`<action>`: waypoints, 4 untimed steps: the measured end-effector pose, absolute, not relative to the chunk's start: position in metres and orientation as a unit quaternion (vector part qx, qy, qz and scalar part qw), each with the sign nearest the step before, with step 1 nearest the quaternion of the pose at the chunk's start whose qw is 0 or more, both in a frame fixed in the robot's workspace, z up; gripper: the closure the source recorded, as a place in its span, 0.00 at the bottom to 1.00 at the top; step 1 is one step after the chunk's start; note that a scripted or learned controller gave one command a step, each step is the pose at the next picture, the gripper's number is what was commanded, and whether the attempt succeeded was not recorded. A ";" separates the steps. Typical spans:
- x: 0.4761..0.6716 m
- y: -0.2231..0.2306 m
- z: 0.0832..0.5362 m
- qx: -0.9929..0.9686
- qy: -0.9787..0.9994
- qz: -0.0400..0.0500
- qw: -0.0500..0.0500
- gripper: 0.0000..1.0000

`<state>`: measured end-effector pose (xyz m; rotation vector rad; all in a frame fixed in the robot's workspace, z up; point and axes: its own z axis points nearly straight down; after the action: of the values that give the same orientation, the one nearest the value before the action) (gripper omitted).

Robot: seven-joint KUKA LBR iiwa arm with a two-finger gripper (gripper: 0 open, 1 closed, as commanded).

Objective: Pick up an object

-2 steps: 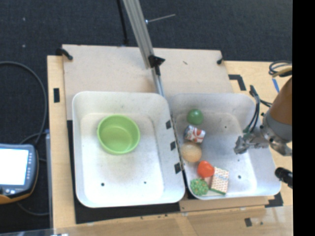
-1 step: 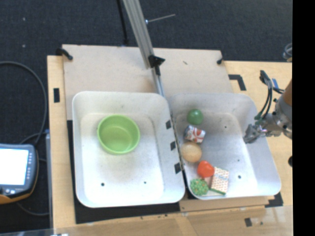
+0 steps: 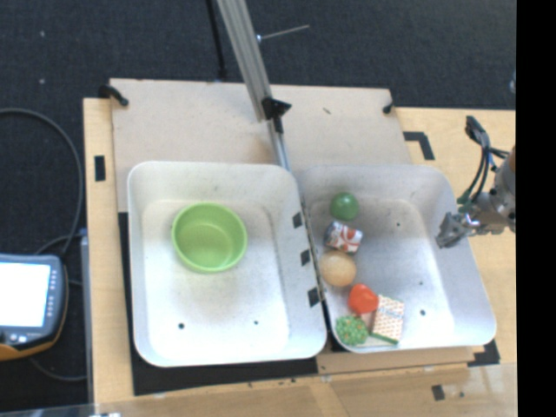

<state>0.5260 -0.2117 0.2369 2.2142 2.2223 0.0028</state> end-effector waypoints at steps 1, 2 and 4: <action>0.536 -0.160 0.245 0.704 0.710 0.002 0.002 1.00; 0.535 -0.101 0.253 0.704 0.710 0.002 0.000 1.00; 0.527 0.004 0.254 0.704 0.710 0.001 0.000 1.00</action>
<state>0.5273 0.0037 0.2536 2.2130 2.2306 0.0025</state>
